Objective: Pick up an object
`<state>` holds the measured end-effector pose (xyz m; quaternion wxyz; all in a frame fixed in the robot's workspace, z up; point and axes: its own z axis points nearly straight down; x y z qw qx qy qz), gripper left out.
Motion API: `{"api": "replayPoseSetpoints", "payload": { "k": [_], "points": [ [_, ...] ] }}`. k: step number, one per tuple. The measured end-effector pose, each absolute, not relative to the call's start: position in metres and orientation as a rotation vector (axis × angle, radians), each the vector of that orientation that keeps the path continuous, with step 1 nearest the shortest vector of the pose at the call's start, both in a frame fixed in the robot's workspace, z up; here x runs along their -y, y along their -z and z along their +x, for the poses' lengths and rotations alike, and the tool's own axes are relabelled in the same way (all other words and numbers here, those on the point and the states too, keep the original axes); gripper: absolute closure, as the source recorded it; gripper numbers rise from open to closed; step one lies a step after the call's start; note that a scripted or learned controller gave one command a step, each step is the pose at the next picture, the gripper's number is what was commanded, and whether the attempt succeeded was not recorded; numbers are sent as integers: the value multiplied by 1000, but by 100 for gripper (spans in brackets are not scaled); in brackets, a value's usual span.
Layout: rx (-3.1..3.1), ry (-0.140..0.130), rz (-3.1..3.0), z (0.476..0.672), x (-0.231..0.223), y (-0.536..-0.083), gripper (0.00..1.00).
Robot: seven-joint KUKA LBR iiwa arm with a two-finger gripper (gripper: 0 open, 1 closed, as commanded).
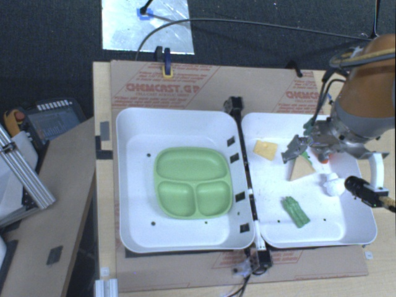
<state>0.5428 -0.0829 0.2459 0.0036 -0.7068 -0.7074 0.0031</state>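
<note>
Lower the tool [297, 155] squarely over the tan wedge [301, 169] in the right bin [359, 231]; its grip state apparently cannot be determined.

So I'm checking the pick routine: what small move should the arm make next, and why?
Probably a short descent straight down. The gripper hangs above the tan wedge in the right bin with nothing between its fingers, while the yellow block and green piece lie farther away.

One fixed cam overhead, slanted, both bins [127, 125], mid-range
</note>
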Motion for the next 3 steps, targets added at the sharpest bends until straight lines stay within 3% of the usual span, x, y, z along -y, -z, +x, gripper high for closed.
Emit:
{"api": "replayPoseSetpoints", "payload": {
  "k": [1,3],
  "points": [
    [2225,1,-2219,545,83,-251,0],
    [2220,-3,-2219,547,84,-163,0]
  ]
}}
